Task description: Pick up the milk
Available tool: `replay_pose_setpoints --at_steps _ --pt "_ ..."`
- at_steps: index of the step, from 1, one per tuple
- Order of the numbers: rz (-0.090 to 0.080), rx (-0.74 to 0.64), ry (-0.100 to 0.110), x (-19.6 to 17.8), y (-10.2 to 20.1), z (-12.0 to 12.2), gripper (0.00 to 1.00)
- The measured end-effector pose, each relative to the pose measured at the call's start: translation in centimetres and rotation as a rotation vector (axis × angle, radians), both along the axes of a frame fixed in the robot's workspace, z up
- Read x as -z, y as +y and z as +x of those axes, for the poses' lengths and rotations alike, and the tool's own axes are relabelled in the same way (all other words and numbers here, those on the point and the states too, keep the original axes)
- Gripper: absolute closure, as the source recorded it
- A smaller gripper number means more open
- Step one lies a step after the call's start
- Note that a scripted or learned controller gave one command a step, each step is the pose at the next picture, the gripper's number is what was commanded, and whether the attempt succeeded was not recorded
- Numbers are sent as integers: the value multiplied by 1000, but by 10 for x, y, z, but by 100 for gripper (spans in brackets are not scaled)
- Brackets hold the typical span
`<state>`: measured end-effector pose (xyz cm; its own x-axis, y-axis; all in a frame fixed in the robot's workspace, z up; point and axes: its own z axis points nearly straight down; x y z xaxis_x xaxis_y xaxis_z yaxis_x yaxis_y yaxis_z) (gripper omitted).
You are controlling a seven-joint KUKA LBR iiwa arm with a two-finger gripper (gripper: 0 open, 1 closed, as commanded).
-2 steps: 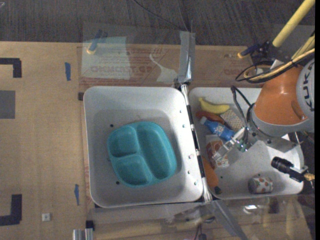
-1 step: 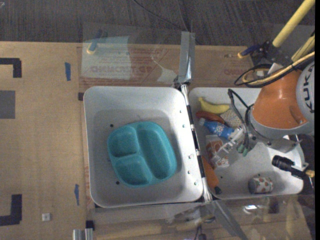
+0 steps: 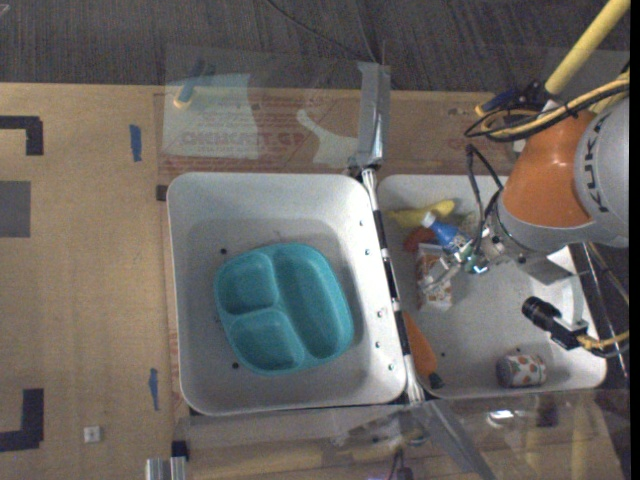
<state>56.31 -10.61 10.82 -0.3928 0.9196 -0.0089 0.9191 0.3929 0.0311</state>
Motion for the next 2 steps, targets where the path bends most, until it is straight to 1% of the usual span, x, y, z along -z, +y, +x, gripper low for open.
replay_pose_setpoints --at_steps 1,2 --pt "1 -4 -24 -14 3 8 100" --pt "-2 208 33 2 -6 16 100"
